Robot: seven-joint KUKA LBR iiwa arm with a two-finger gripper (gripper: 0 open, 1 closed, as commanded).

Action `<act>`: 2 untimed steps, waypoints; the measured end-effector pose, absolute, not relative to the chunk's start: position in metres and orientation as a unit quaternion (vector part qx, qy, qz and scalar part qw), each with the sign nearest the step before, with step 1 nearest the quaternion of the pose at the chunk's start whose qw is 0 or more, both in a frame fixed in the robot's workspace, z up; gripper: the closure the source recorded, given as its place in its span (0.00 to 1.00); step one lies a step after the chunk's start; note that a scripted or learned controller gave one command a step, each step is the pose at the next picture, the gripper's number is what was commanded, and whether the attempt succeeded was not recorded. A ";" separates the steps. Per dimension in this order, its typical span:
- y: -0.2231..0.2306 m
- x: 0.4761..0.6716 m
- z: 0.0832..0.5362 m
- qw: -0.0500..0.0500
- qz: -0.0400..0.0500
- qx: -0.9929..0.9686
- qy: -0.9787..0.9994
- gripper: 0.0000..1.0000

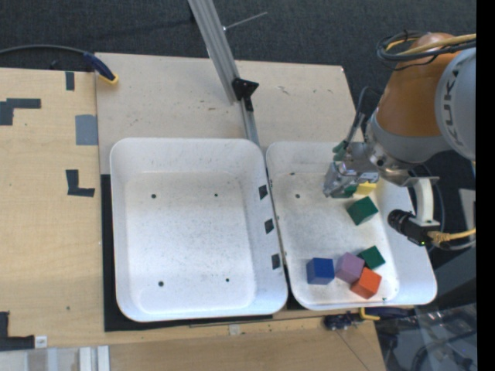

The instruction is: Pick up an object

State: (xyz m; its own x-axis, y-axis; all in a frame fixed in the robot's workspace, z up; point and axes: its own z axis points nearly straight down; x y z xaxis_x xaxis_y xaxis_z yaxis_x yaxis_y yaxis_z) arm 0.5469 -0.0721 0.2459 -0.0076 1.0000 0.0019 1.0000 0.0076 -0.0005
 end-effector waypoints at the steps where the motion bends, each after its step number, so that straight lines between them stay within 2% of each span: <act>1: -0.018 0.549 0.236 0.001 0.000 -0.705 -0.709 1.00; 2: 0.029 0.561 0.225 0.001 0.001 -0.705 -0.709 1.00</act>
